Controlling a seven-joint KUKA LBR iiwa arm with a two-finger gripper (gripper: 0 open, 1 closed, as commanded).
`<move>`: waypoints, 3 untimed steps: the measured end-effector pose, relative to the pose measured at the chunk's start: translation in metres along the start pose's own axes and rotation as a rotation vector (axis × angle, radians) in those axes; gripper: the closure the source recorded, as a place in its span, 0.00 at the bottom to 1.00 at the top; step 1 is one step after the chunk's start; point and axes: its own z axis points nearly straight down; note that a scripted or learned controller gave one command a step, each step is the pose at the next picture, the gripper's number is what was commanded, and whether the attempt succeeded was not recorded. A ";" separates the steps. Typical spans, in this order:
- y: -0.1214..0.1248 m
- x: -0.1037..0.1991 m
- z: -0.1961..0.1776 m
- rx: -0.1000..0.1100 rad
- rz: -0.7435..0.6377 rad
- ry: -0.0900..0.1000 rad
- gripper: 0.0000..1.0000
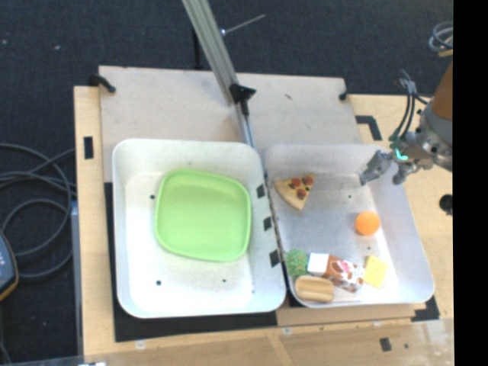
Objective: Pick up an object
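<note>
Jaws spread and holding nothing, poised over the right bin's far right rim.

The gripper (pixel 387 169) reaches in from the right, its two grey fingers apart — the orange ball (pixel 367 223) lies below it, with bare floor between. A pizza slice (pixel 295 191) sits near the right bin (pixel 412 235)'s left wall; other small items crowd its near edge. The left bin (pixel 133 204) holds a green plate (pixel 203 214). Both bins rest on the desk (pixel 175 105); dark carpet and cables surround it.

A pale wooden tabletop (pixel 175 101) is set on dark carpet (pixel 69 21). Black cables (pixel 34 181) are seen at 9 o'clock, and a grey metal pole (pixel 210 36) at 12 o'clock.
</note>
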 end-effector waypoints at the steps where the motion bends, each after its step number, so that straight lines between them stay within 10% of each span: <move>1: 0.000 0.000 0.000 0.000 0.000 0.000 0.00; 3: 0.006 -0.002 0.108 0.006 0.001 0.001 0.00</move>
